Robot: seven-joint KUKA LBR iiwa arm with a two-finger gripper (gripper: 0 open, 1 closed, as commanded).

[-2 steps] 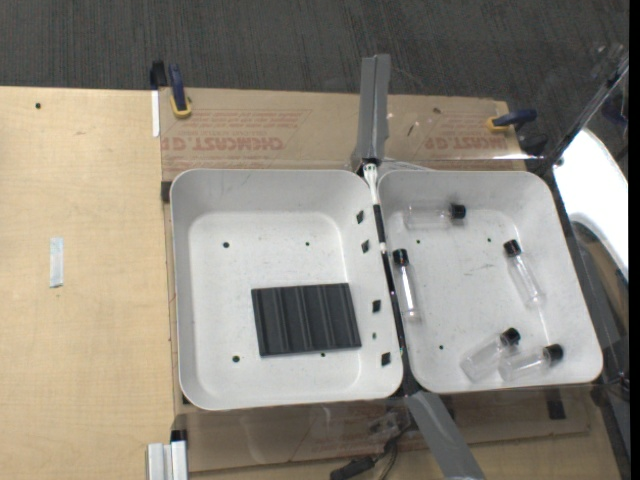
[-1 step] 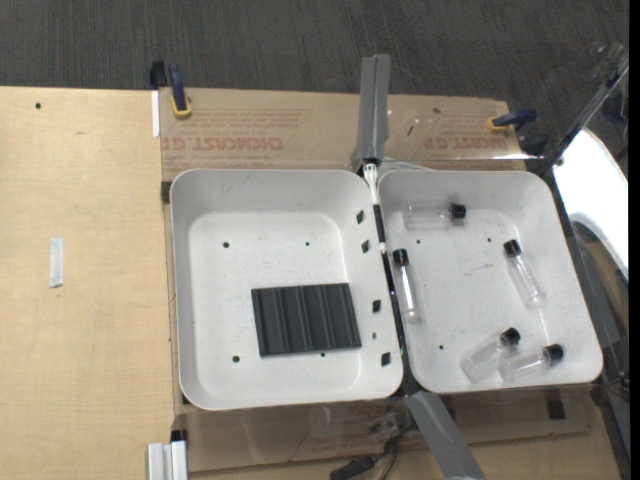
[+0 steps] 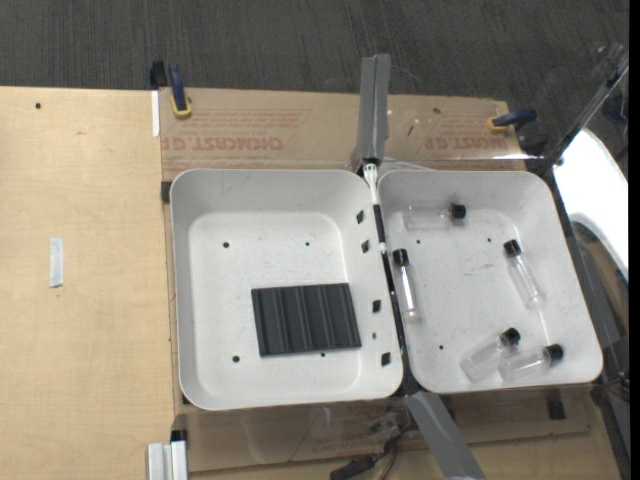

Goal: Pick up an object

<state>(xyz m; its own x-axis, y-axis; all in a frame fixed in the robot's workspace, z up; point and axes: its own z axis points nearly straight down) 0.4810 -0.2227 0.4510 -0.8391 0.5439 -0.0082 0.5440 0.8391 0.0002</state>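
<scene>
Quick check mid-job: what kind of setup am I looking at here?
Probably a lab test bench for robot picking: two white bins clamped side by side, clear capped vials in the right one, a black ribbed tray in the left.

Scattered vials (image 3: 524, 273) crowd the right bin's (image 3: 480, 380) edges; its centre lies open.

Arm (image 3: 600, 183) cropped at right edge
</scene>
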